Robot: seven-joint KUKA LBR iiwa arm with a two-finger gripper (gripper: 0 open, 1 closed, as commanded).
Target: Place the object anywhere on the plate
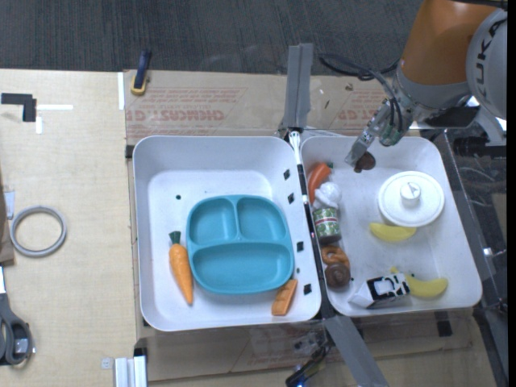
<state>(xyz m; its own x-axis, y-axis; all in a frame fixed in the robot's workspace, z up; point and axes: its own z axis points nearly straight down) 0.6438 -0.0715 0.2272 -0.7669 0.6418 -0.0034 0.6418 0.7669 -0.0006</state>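
Arm: entered from the upper right of the frame, orange band above the wrist, reaching down-left over the right bin (456, 280).
Gripper (360, 156): hung above the upper left part of the right bin; a small dark brown object (367, 163) sat at the fingertips, apparently between them. Fingers looked nearly closed on it; the grip itself was too small to confirm.
Plate (239, 244): blue, three compartments, centre of the left bin (153, 240); nothing lay on it.
Left bin, other contents: a whole carrot (181, 270) just left of the plate, an orange piece (285, 297) at the plate's lower right corner.
Right bin, left wall: an orange and white item (322, 183), a green-labelled can (327, 222), a brown doughnut-like piece (334, 266), in a row from top to bottom.
Right bin, centre: a white lidded pot (411, 197), a yellow piece (392, 232) touching its lower edge.
Right bin, bottom: a black and white carton (387, 287) beside a banana (429, 287).
Bench, left of frame: a grey ring (36, 230).
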